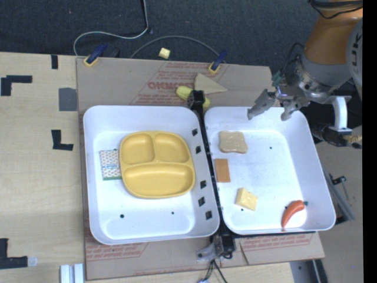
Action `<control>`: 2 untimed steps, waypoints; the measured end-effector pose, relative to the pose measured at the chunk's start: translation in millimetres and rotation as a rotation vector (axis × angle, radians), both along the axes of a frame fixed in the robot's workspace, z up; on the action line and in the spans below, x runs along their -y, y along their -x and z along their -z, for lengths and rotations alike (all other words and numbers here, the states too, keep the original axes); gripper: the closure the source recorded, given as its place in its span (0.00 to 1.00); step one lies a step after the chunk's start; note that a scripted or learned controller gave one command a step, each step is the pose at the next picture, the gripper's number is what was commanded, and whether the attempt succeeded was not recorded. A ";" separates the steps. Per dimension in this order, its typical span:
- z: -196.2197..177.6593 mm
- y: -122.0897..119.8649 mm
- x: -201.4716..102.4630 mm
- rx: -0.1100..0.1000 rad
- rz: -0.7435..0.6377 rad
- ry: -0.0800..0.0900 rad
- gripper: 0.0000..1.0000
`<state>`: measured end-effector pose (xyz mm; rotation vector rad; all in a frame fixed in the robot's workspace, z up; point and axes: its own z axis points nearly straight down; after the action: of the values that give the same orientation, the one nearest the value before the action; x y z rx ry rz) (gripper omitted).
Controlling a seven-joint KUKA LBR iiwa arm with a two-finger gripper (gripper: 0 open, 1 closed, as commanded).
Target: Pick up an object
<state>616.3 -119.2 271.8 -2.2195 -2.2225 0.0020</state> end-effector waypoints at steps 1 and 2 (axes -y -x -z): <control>66.4 -32.2 -21.4 -0.004 -0.002 0.000 0.00; 176.0 11.5 -21.9 -0.013 0.001 -0.002 0.00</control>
<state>604.8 -97.3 95.9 -2.2136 -2.2139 0.0137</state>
